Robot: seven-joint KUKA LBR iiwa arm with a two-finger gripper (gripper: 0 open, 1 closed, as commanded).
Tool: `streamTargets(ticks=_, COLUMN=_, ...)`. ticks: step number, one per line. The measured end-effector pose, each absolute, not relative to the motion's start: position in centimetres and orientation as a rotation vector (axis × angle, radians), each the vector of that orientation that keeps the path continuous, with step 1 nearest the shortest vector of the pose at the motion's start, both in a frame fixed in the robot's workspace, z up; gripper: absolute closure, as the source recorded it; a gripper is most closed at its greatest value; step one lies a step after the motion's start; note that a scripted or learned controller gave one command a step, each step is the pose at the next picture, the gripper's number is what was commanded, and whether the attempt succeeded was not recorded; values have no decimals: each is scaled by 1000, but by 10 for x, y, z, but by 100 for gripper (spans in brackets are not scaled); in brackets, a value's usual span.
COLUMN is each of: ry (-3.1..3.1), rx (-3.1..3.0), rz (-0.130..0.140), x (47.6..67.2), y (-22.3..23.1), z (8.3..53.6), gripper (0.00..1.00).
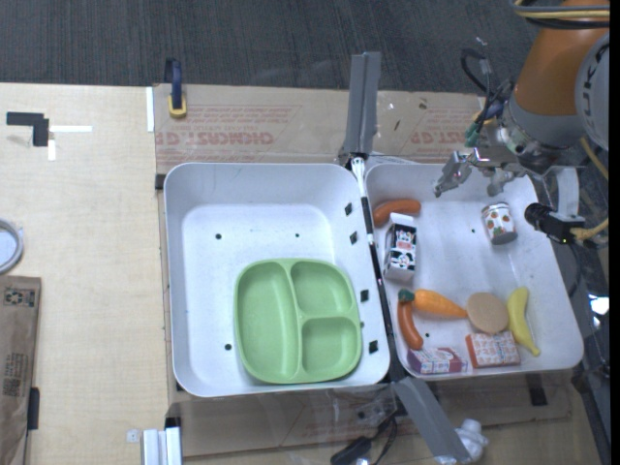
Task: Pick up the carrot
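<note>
The gripper (472, 166) hangs over the far edge of the right bin (557, 260), its two fingers spread somewhat apart with nothing between them — it touches none of the items. The carrot (433, 304) lies well away from it, in the near half of the same bin, just left of a round tan cookie (487, 312) and beside a red sausage (411, 328).

Counted out, the right bin holds one carrot, two sausages — the second (397, 209) lies at the far left — one banana (522, 319), one cookie, one small cup (498, 223) with a spotted pattern, one black-and-white milk carton (401, 249) and two small printed boxes (492, 351) along the near edge, their print too small to read.

The left bin (184, 289) holds one green divided plate (298, 320) with three compartments.

Red lettering, upside down, runs along the cardboard (242, 124) beyond the bins; I cannot read it with certainty.
</note>
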State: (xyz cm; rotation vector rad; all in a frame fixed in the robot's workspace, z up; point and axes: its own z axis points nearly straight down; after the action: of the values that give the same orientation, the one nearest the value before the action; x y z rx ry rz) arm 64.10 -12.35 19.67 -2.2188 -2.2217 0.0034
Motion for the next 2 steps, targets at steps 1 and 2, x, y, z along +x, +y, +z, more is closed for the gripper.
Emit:
streamTargets(ticks=1, ry=-2246, rx=-2193, rz=4, x=566, y=-110, z=123, gripper=0)
streamTargets(ticks=2, ry=-2233, rx=-2205, rz=3, x=496, y=-101, z=91, gripper=0)
